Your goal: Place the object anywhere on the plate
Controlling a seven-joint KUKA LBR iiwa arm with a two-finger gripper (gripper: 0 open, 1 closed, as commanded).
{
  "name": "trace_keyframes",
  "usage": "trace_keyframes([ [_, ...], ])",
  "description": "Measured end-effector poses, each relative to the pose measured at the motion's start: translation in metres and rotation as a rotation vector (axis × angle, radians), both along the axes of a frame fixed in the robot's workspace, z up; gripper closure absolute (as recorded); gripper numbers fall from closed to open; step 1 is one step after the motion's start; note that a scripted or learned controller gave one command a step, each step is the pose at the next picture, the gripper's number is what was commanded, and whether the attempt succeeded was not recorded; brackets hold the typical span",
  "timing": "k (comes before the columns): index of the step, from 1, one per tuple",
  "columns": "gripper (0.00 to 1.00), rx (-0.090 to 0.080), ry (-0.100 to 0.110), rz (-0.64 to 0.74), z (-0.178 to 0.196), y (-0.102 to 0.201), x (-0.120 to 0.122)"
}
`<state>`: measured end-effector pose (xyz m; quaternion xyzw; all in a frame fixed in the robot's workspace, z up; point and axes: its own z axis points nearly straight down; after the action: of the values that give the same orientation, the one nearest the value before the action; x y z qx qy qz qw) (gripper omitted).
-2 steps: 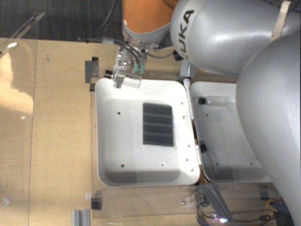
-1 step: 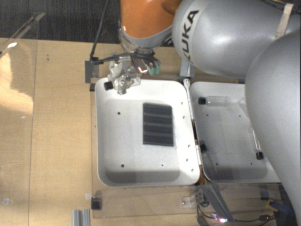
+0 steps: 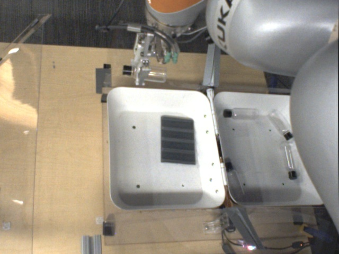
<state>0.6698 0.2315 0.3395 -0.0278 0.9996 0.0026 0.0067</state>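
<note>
Gripper [image 3: 144,74] past the left bin's [image 3: 119,142] far rim — can't tell its grip; your release may miss the dark plate [image 3: 178,139].

Two white bins sit side by side on the surface: a left bin [image 3: 122,142] and a right bin [image 3: 254,192]. One dark ribbed plate [image 3: 178,139] lies in the left bin. The right bin holds three clear tubes with black caps, though they are faint.

Two white bins [image 3: 119,142] on wooden bench [image 3: 58,142]
</note>
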Motion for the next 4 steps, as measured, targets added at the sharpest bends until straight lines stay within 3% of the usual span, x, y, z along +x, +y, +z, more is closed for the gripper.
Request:
trace_keyframes([
  [1, 1.0, -0.004, 0.004, 0.429, -0.142, 0.004, 0.0],
  [2, 1.0, -0.006, -0.001, 0.701, -0.127, 0.005, 0.0],
  [3, 1.0, -0.009, -0.003, 0.908, -0.141, -0.001, 0.0],
  [4, 1.0, -0.014, -0.005, 1.527, -0.173, -0.005, 0.0],
])
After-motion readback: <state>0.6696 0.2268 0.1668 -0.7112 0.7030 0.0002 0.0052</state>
